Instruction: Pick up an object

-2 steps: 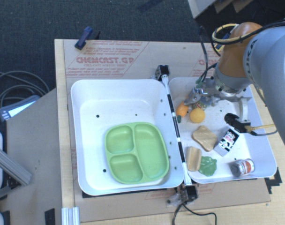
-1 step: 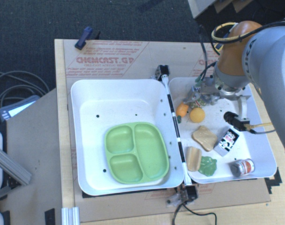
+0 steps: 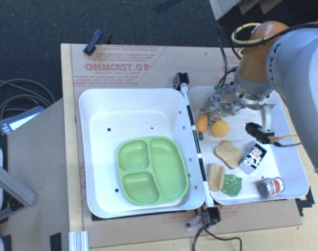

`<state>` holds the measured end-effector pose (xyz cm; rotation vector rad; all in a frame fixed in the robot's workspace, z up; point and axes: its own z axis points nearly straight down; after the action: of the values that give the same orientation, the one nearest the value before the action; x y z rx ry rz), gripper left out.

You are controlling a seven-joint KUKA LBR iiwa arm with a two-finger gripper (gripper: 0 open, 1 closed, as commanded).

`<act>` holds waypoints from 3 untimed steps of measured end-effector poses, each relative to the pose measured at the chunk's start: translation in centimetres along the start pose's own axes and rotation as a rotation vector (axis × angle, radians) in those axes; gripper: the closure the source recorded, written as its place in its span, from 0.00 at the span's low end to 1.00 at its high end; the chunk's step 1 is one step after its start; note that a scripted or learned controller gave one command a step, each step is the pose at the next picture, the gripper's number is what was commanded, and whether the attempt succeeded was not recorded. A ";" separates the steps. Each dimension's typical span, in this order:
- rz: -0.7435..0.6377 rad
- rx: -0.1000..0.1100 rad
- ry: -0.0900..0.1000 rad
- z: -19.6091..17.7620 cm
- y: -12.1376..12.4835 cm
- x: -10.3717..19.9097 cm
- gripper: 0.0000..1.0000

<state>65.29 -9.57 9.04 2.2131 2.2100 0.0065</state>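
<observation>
My gripper (image 3: 220, 107) hangs low over the far left part of the right bin (image 3: 290, 156), reaching in from the right. Just in front of it lie an orange ball (image 3: 219, 128) and a small orange carrot-like piece (image 3: 202, 123), close to the gripper tip; contact with either cannot be made out. Further toward the front are a slice of toast (image 3: 228, 153), a black and white box (image 3: 252, 157), a tan bread roll (image 3: 216, 177), a green leafy piece (image 3: 232, 185) and a small can (image 3: 270, 186) lying on its side.
The left bin (image 3: 96, 114) holds a green divided plate (image 3: 151, 169). The wall between the two bins (image 3: 194, 140) runs right beside the carrot piece. A blue object (image 3: 93, 42) lies on the bench's far left corner, outside the bins.
</observation>
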 end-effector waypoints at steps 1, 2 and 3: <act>-0.002 0.001 0.003 -0.8 0.0 0.3 1.00; -0.003 0.010 0.008 -9.6 -0.7 6.8 1.00; -0.002 0.015 0.008 -12.9 -9.1 9.5 1.00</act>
<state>56.04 -0.01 21.76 2.2221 2.2236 -0.0007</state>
